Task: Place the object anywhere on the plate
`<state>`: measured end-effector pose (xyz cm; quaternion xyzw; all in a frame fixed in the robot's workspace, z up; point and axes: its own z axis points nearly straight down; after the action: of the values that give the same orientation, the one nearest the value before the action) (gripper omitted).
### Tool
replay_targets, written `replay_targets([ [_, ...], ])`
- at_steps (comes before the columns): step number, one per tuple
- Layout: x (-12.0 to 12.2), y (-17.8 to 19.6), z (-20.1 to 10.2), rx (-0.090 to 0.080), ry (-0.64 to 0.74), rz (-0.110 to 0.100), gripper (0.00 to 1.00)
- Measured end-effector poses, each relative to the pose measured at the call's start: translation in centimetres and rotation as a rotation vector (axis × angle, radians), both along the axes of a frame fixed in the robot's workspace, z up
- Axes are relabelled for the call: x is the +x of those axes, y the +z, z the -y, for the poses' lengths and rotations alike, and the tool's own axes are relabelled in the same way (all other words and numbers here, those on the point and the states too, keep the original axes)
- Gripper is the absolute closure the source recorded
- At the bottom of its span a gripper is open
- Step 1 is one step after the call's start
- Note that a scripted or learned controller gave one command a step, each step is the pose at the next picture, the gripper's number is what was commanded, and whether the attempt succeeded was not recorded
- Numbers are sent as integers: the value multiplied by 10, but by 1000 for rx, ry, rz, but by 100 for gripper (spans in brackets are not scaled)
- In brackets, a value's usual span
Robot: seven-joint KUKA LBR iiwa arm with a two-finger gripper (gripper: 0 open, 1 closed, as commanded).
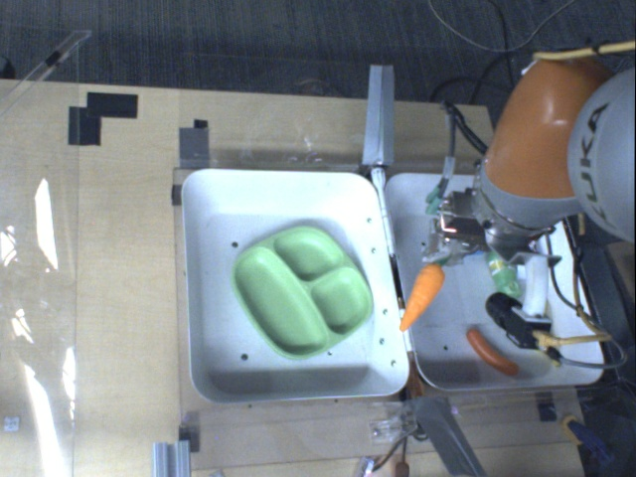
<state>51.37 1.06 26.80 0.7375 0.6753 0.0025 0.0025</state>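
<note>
Fingers of the gripper are closed on the thick top end of a toy carrot, just to the right of the green plate. The carrot hangs tilted, with its pointed tip down and nearest the plate, over the rim where the two white bins meet. It does not touch the plate. The plate has three compartments and lies slightly askew in the middle of the left bin. The right bin, on the far side of the carrot from the plate, holds a reddish-brown toy sausage near its front wall. A small green object lies partly hidden under the grey and orange arm. Both bins sit on a pale wooden table.
</note>
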Motion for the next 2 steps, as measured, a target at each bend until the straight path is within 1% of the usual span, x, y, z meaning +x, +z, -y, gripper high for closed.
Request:
replay_targets([
  [1, 2, 11, -1, -1, 9, 5, 100],
  [2, -4, 3, -77, 1, -57, -3, 100],
])
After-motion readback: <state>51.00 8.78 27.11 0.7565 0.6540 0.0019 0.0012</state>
